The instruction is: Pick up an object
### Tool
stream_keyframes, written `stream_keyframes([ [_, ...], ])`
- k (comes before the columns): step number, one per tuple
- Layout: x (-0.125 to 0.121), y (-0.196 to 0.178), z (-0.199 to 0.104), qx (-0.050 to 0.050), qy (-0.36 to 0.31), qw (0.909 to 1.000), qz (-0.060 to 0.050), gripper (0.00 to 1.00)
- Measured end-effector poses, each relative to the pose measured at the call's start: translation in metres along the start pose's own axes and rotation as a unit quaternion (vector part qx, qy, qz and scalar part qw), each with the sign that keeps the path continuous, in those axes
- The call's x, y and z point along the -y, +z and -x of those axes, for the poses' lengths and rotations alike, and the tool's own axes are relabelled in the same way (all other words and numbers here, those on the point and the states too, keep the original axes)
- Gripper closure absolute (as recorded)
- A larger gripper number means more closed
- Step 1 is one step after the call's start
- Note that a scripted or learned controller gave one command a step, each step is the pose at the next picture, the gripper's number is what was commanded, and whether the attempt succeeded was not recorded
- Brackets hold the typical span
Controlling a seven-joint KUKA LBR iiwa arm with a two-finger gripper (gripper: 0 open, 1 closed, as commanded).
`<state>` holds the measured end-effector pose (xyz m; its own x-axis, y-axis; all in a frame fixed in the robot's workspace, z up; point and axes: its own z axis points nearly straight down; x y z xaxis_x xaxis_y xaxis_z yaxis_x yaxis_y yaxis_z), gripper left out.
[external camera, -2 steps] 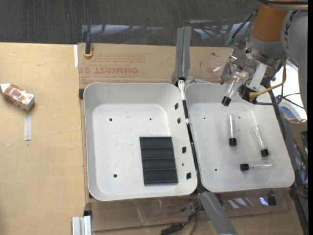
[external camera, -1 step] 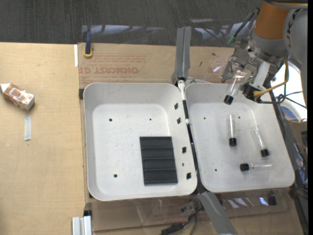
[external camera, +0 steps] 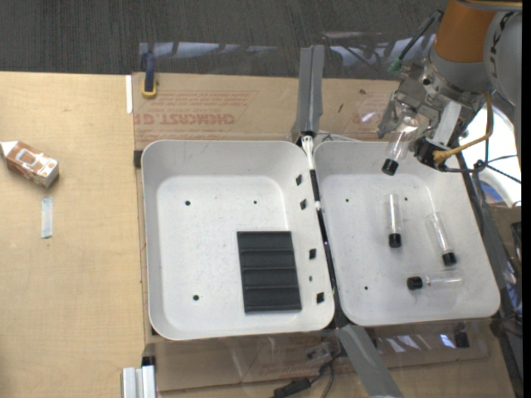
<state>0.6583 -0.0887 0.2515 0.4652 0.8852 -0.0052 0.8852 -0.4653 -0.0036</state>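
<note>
My gripper (external camera: 404, 131) hangs over the back edge of the right bin (external camera: 357, 301), below the orange-banded wrist. It is shut on the top end of a clear tube with a black cap (external camera: 390, 162), which dangles tilted with the cap lowest, just above the bin's back wall. Three more clear, black-capped tubes lie on the right bin's floor: one upright in the picture (external camera: 392, 220), one slanted to its right (external camera: 439, 237), and one lying crosswise near the front (external camera: 431, 282).
A black ribbed block (external camera: 268, 270) lies in the left bin (external camera: 166, 305). A small orange-and-white box (external camera: 31, 164) and a thin strip (external camera: 46, 218) rest on the wooden bench at the left. Cables trail beside the wrist at the right.
</note>
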Motion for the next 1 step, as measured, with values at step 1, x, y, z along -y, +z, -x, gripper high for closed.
stream_keyframes([
  [1, -0.0030, 0.0149, 0.0059, -0.001, 0.014, 0.9999, 0.000, 1.00],
])
